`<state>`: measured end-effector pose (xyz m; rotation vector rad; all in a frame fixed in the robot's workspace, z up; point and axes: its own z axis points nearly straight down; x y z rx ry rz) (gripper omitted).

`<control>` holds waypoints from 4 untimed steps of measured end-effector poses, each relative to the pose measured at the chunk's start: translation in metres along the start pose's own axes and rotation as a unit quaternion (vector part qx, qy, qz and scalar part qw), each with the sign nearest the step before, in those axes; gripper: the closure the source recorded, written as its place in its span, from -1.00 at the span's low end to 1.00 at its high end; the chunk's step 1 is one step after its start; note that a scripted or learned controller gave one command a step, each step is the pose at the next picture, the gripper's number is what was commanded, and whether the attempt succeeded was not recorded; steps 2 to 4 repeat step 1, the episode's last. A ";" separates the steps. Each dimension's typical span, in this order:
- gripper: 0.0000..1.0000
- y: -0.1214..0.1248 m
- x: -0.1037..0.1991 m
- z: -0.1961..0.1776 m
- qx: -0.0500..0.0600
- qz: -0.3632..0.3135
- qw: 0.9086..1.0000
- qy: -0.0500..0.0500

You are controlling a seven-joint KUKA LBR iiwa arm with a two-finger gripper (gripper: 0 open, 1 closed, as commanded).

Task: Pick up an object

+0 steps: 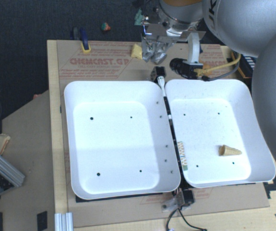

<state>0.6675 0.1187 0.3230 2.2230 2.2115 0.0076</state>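
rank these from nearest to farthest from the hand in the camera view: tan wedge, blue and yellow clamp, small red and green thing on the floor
1. small red and green thing: on the dark floor, left of the hand.
2. blue and yellow clamp: at the board's back edge, further left.
3. tan wedge: in the right bin, near its front right corner.
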 end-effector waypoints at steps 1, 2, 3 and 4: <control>1.00 0.000 -0.118 -0.046 0.000 0.004 1.000 -0.003; 1.00 0.000 -0.118 -0.046 0.000 0.004 1.000 -0.003; 1.00 0.000 -0.118 -0.046 0.000 0.004 1.000 -0.003; 1.00 0.000 -0.118 -0.046 0.000 0.004 1.000 -0.003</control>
